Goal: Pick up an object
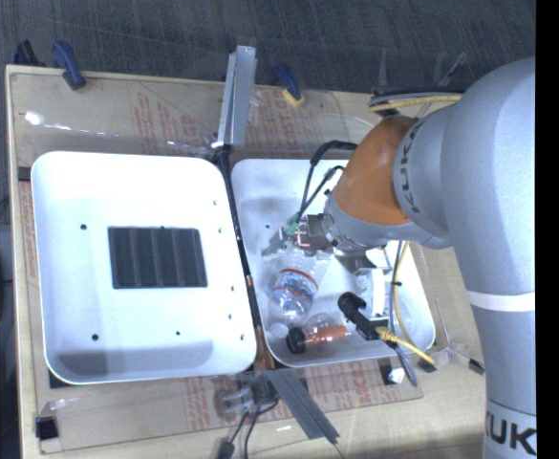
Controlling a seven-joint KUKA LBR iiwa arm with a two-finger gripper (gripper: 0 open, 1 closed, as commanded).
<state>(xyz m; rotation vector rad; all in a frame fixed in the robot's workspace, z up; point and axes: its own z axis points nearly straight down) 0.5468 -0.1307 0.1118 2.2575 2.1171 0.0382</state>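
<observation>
My gripper (301, 237) hangs low in the right bin (256, 191), under the orange band of the arm. Just below it lies a clear plastic bottle (293, 290), its upper end reaching up to the gripper. I cannot see whether the gripper touches it. A small amber bottle with a black cap (319, 335) lies on its side at the bin's front wall. The arm hides the right part of this bin.
The left bin (59, 194) has a dark slatted grille (158, 256) in its floor. A grey metal post (235, 98) stands at the back between the bins. Blue clamps (67, 63) hold the bench's far edge.
</observation>
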